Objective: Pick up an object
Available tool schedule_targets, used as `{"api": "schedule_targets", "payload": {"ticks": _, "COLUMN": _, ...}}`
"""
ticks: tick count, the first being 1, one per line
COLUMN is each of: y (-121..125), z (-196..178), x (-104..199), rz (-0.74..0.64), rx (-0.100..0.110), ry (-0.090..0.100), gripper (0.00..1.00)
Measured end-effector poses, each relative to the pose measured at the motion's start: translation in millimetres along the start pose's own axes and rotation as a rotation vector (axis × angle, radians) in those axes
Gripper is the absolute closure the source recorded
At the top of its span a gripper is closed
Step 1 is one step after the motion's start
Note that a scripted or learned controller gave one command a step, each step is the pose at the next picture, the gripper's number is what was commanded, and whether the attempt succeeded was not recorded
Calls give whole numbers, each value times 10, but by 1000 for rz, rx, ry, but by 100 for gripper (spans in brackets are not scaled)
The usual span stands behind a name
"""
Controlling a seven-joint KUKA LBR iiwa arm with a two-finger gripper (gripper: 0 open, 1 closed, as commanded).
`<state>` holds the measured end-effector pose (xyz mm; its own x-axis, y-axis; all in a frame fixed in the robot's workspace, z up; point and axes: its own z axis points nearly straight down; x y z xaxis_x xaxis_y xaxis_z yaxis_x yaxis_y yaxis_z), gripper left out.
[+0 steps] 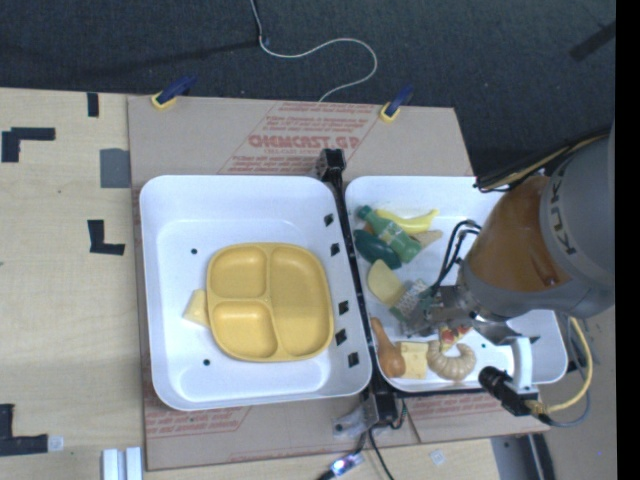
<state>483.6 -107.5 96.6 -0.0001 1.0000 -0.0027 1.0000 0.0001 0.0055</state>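
Left white bin (165,268): a yellow three-compartment plastic plate (270,301) is seen lying flat at the centre, with a pale yellow wedge-shaped piece (195,309) tucked against its left edge, partly under it. Both sit well apart from the arm, so they are unlikely to be reached from the present pose.

Right white bin (545,353): the clutter is packed along the left wall. A green bottle-like toy (385,240) and a yellow banana (412,220) lie at the top, touching. Below them sits a pale yellow rounded piece (385,282). Along the bottom, an orange carrot-shaped toy (387,348), a small yellow block (413,356) and a tan curled shrimp-like toy (452,359) lie side by side, near or touching.

The gripper (440,313) is poised low over the middle of this group, between the rounded piece and the shrimp toy. The fingers cannot be made out against the grey hardware, so whether they are open or closed cannot be told; nothing is visibly held.

Risks, judged from this layout:
- No single target is isolated. A neighbour is likely to be wedged or nudged, giving a two-object pinch or a slip.
- Rounded, curled shapes are prone to squirting out on closure.
- Pieces pushed against the bin wall would be left harder to reach.
- A closure between items would come up with nothing.
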Motion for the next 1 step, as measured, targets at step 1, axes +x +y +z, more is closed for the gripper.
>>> {"api": "schedule_targets", "payload": {"ticks": 1, "y": 19, "z": -613, "x": 56, "rz": -2, "rx": 3, "ry": 3, "gripper": 100}}
